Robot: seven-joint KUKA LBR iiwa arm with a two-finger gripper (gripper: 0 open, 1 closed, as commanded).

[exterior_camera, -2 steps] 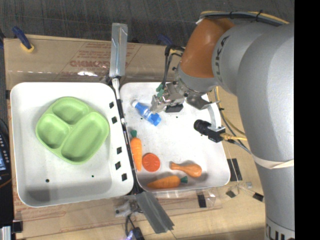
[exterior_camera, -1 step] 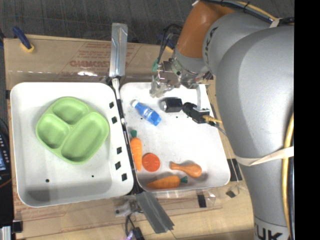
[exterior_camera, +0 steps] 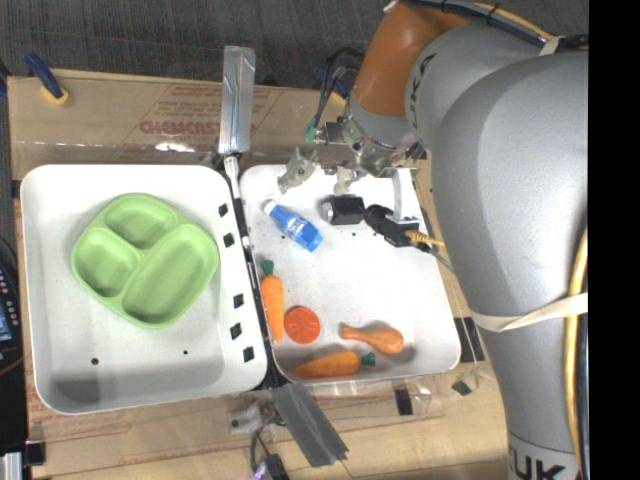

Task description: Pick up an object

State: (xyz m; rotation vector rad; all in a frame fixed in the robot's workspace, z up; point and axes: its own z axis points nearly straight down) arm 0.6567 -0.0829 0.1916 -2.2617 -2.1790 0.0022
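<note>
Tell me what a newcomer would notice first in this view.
The big grey arm with its orange band fills the right side, its gripper over the far end of the right bin. Next comes the green divided plate in the left bin, then the blue bottle and orange toy food nearer the camera.

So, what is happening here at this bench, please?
A grey robot arm reaches in from the right, and its gripper hangs over the far end of the right bin, holding nothing. Below it lies a blue bottle. Nearer the front of that bin are two carrots, an orange-red disc and a toy drumstick. The left bin holds a green divided plate. No object is picked up yet.
</note>
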